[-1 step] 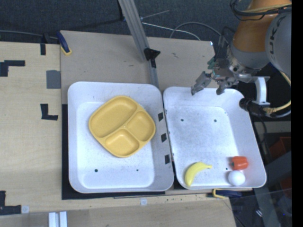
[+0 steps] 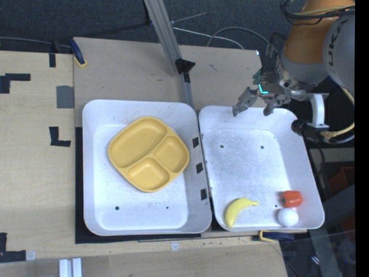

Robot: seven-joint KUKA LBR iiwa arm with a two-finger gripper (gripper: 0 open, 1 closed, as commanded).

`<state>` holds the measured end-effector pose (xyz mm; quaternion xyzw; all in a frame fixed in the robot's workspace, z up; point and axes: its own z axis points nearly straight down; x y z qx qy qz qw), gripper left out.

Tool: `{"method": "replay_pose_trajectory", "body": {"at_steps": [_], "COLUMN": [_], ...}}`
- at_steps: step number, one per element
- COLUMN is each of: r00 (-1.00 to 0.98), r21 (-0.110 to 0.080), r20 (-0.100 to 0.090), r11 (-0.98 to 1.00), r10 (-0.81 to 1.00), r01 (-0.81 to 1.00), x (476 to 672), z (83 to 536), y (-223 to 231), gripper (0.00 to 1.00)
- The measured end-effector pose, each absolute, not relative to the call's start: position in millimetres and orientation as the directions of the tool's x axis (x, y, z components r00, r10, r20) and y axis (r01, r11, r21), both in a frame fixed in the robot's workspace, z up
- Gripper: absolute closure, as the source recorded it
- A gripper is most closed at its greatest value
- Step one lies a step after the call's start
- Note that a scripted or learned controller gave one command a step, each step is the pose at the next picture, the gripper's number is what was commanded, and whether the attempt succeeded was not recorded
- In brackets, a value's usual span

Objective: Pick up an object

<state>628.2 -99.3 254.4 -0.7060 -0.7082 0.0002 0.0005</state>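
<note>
Three small things sit along the near edge of the right bin (image 2: 300,154) as I read my feed; a yellow banana (image 2: 237,209) lies near the middle of that edge, curved, its tip pointing toward the right; a white ball (image 2: 287,217) rests in the near right corner, and an orange block (image 2: 292,198) sits just behind it, touching or nearly so; the rest of that bin's floor is speckled white.

Across the seam, the left bin (image 2: 95,172) carries a yellow divided plate (image 2: 148,153), three compartments, lying flat and turned at an angle, closer to the bin's far edge than its near one.

Farther back, over the far edge of the right bin, I see the jaws (image 2: 253,108) spread apart, two dark fingers splayed with nothing between them; they hang above the bin's far rim, well apart from the banana, ball and block; the grey arm (image 2: 340,33) with its orange band comes in from the right.

Beyond the bins the tabletop (image 2: 121,68) is bare wood, with a grey metal bar (image 2: 164,27) slanting across its far edge.
</note>
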Motion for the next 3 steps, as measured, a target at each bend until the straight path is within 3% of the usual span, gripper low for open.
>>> {"method": "replay_pose_trajectory", "body": {"at_steps": [3], "r00": [-0.002], "r21": [-0.007], "r20": [-0.001], "r11": [0.002], "r10": [1.0], "r01": [1.0], "x": [637.1], "z": [89], "y": [-103], "gripper": [0.0]}}
